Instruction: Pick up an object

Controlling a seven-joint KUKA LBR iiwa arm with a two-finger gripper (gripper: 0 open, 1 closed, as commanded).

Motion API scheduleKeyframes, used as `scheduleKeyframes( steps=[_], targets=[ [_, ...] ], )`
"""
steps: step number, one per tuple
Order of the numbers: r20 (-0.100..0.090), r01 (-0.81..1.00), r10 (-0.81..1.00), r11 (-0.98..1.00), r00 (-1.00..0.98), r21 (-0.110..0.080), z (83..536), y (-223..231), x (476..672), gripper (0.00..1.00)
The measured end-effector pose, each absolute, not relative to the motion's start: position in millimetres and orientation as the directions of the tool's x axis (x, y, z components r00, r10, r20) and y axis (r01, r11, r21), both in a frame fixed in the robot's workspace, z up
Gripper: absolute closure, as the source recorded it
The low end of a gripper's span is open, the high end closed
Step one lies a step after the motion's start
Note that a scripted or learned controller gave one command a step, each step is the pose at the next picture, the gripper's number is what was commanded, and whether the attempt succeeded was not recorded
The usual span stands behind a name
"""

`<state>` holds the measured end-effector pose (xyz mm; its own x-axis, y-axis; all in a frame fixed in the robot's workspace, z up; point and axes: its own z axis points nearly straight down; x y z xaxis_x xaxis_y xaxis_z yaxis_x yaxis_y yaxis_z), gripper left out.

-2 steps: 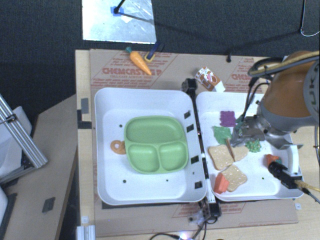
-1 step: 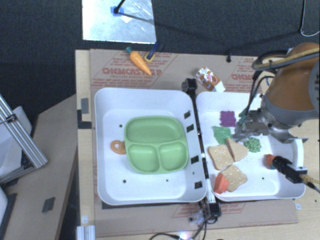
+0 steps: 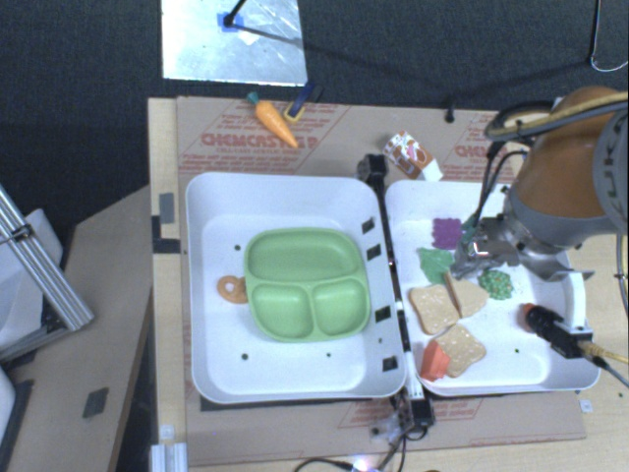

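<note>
Claw (image 3: 470, 254) over flat green leaf piece (image 3: 433, 262)

floor: dark blue-grey carpet (image 3: 79, 87) on far and left sides | surface: pale wood (image 3: 118, 264) under printed cardboard sheet (image 3: 236, 141) | far: shiny metal plate (image 3: 231, 28) on carpet | left: aluminium rails (image 3: 34, 264)

red "CHEMCRAST" lettering, cardboard sheet (image 3: 324, 126)

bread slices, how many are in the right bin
2. One tan toy bread slice lies mid-bin, below the green pieces; the other tan slice lies nearer the front edge, beside an orange-red piece. The arm may hide more.
</note>
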<state>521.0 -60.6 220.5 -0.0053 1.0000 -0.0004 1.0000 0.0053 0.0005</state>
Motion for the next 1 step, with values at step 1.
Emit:
scheduleKeyframes(
  steps=[1],
  targets=[
    [-0.001, 1.000, 1.000, 0.001, -0.001, 0.001, 214.5, -64.6, 509.5, 1.00]
  ],
)
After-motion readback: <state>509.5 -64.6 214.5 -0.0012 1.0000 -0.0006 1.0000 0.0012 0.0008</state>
